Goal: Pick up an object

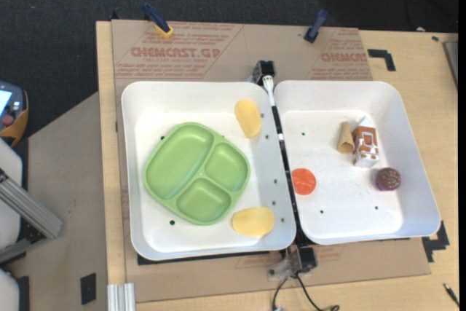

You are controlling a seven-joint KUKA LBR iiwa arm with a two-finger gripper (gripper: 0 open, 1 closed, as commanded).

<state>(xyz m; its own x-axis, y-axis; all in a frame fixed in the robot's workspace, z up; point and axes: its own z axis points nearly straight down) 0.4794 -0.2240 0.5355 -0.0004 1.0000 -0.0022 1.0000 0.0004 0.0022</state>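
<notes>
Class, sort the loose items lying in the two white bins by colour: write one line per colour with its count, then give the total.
Green: 1, the divided plate
Yellow: 2, one piece above the plate, one piece below it
Orange: 1, the round disc
Tan: 1, the cone-like piece
Brown and white: 1, the small block
Dark purple-brown: 1, the ball
Total: 7

Left bin (135, 156) has a green divided plate (196, 172) lying flat with three compartments, plus two pale yellow oval pieces: one (247, 118) just off the plate's upper right near the bin's right wall, the other (253, 221) by its lower right edge near the front corner. Right bin (408, 215) holds a small orange disc (303, 181) tucked against its left wall. Further right, a tan cone-ish piece (345, 137) touches a little brown-and-white carton (365, 145), with a dark purplish ball (387, 179) just below them.
</notes>
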